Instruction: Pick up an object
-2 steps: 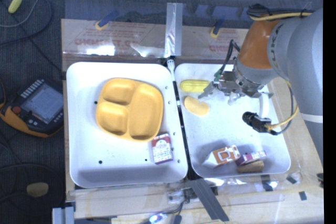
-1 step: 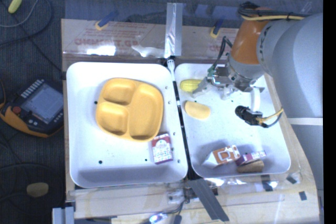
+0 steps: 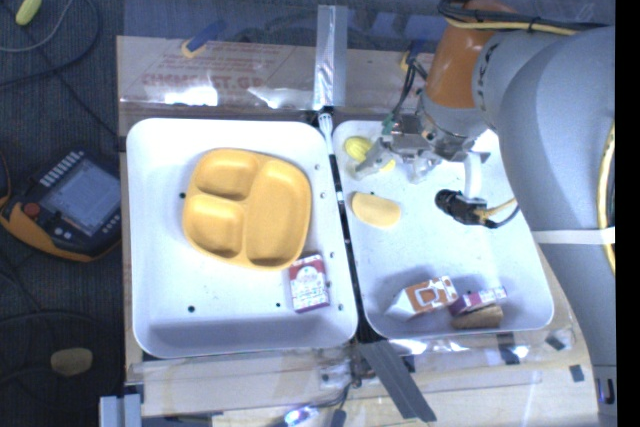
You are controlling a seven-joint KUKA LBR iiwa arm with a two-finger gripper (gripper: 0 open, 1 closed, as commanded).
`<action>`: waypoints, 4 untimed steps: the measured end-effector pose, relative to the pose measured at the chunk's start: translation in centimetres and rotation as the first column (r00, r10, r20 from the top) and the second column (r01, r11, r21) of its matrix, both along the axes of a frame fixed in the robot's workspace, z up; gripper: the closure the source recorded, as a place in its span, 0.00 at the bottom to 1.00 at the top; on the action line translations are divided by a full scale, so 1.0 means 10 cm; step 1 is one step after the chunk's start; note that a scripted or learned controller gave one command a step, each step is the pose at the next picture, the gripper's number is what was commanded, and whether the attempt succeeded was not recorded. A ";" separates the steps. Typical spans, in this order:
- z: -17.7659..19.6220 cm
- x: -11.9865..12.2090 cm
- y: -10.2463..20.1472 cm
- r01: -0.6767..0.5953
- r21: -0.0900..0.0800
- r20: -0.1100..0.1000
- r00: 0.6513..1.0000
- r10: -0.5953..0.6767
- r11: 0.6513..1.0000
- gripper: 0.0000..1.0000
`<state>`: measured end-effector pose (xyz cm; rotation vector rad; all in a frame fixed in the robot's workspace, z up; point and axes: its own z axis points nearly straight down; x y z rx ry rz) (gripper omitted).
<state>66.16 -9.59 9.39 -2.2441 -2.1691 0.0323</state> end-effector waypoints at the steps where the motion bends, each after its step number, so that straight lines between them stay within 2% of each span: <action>1: -0.03 -0.35 -0.01 0.057 -0.004 0.027 0.998 -0.057 0.998 0.00; 2: 0.06 -0.35 -0.02 0.058 -0.003 0.028 0.998 -0.058 0.998 1.00; 3: 0.06 -0.35 -0.02 0.058 -0.003 0.028 0.998 -0.058 0.998 0.00; 4: 0.24 -0.46 -0.13 0.050 -0.001 0.027 0.998 -0.050 0.999 0.00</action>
